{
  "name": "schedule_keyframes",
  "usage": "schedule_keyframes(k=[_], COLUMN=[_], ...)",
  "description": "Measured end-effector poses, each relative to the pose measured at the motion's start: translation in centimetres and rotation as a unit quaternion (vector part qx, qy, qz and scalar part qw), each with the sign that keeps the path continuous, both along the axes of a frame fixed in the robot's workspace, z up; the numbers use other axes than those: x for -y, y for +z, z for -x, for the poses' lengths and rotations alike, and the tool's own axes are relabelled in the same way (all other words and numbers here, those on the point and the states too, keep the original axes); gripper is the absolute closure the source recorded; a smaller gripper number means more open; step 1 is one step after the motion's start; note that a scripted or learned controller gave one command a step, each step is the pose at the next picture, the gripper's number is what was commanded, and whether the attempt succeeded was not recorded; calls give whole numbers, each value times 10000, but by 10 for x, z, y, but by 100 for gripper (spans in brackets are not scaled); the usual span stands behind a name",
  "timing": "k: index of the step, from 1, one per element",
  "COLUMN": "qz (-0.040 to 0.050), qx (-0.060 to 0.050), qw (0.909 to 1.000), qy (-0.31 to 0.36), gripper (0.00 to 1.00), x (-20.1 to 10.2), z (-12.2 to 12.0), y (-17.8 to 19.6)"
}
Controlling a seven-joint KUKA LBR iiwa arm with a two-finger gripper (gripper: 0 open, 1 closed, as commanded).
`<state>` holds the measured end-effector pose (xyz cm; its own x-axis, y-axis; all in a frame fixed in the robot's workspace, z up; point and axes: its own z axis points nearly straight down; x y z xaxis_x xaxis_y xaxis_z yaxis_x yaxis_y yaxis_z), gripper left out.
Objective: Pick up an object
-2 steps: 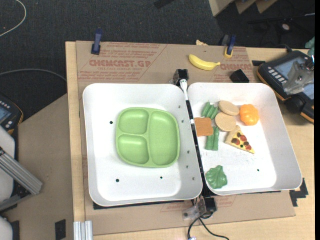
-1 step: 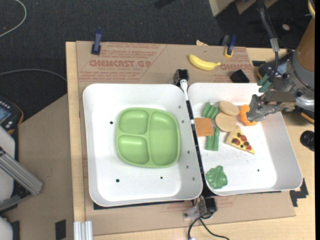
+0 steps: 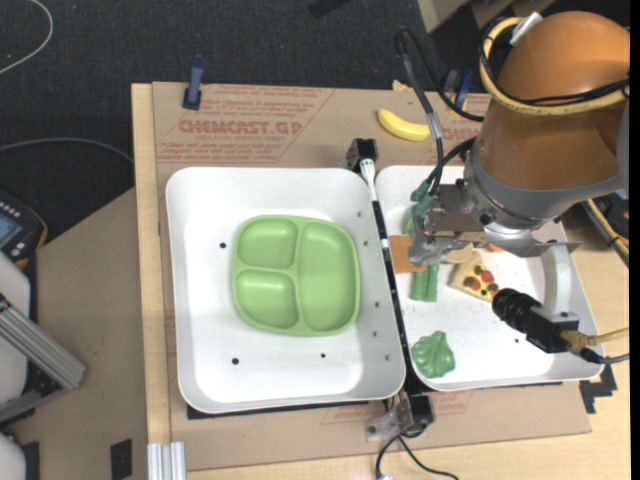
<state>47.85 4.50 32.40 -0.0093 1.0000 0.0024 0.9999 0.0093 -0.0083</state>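
Note:
My gripper (image 3: pixel 428 240) hangs low over the left part of the right bin (image 3: pixel 500 366). Directly beneath it lie a small orange flat piece (image 3: pixel 400 255) and a dark green stick (image 3: pixel 426 284), which pokes out below the gripper towards the front. The gripper body hides the upper ends of both. A toy pizza slice (image 3: pixel 477 280) lies just to the right of the gripper. A green leafy piece (image 3: pixel 434 354) rests near the bin's front left corner. I see nothing lifted off the bin floor.
The left bin (image 3: pixel 195 268) holds a light green divided plate (image 3: pixel 297 273) in its middle. A yellow banana (image 3: pixel 402 125) lies on the cardboard behind the right bin. A blue clamp (image 3: pixel 193 83) sits at the cardboard's back left. The arm's bulk covers the right bin's back right.

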Motion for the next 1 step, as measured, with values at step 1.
schedule_keyframes(k=[1], qz=[-7], qx=[96], qw=[10000], qy=[-10], gripper=[100], x=[-53], z=[-1], y=[90])
